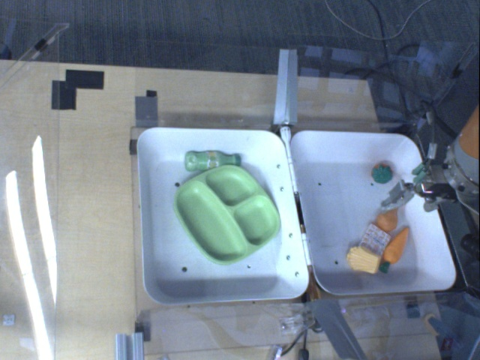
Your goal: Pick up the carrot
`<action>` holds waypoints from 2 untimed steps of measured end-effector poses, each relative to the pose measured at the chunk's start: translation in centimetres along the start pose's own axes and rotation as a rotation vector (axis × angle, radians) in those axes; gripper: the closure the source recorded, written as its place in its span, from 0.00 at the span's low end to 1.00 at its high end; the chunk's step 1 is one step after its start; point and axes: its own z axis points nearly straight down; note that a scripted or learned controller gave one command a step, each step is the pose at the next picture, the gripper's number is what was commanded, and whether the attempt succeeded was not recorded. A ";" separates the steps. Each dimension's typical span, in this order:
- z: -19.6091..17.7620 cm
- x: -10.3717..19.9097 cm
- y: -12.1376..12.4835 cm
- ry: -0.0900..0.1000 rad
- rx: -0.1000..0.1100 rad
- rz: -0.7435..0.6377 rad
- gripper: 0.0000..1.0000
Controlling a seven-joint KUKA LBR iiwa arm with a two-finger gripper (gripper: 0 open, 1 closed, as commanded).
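**Reaching over the right bin, with the carrot lying below the end effector**

Camera view: two shallow white bins with smooth, glossy walls and rounded corners are seen side by side on a pale wood-grain surface (pixel 90 201). In the left bin (pixel 157 276), a matte green divided plate (pixel 227 213) with three rounded compartments is laid at a slant, and a small translucent green bottle (pixel 212 159) is laid on its side just behind it.

In the right bin (pixel 330 201), the carrot (pixel 396 244) is found near the right wall: a tapered orange shape with a green stub at its lower end. Its long axis is tilted, running from lower left to upper right. Just beside it are grouped a yellow corn cob (pixel 363 260), a small printed box (pixel 374 238) and an orange piece (pixel 387 221). A round teal object (pixel 383 173) is set apart, further back.

The end effector (pixel 409 190) is seen above the right bin's right side, near the orange piece. Whether it is released or clenched cannot be told, and nothing is seen grasped in it.
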 end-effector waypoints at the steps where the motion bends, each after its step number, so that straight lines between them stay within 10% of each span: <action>1: 13.1 -4.6 1.7 -0.008 -0.019 -0.140 0.00; 2: 13.8 -4.8 -0.8 -0.011 -0.029 -0.173 0.00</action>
